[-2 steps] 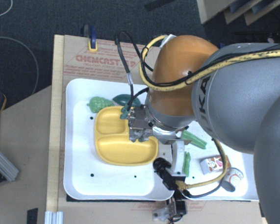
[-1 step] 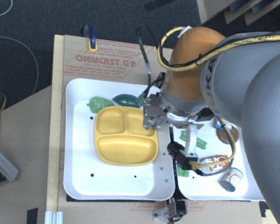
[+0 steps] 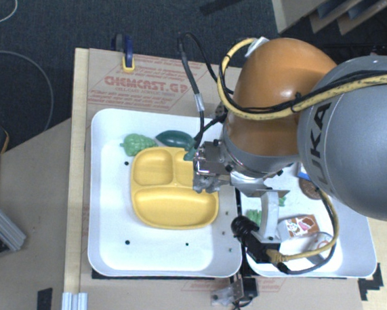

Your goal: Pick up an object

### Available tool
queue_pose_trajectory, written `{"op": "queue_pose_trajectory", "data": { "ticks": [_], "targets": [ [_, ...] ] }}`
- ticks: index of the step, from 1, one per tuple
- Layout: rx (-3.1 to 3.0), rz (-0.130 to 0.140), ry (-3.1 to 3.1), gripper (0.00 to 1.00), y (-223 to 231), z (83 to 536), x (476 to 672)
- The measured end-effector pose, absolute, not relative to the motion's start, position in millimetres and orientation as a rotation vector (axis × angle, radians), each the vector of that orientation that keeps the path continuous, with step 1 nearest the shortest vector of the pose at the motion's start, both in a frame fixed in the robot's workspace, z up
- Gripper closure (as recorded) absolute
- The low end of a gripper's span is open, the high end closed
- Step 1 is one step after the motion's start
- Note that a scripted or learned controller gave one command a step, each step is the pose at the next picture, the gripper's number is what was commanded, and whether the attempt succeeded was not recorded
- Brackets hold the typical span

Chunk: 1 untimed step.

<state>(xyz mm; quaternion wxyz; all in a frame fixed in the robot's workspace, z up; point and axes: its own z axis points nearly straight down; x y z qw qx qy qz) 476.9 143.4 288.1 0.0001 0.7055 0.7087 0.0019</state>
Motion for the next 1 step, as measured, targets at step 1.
{"op": "queue_pose_trajectory", "data": {
  "ticks": [1],
  "targets": [
    [2.223,0.02,2.203,1.0,52.1,412.3,480.8]
  ]
}}
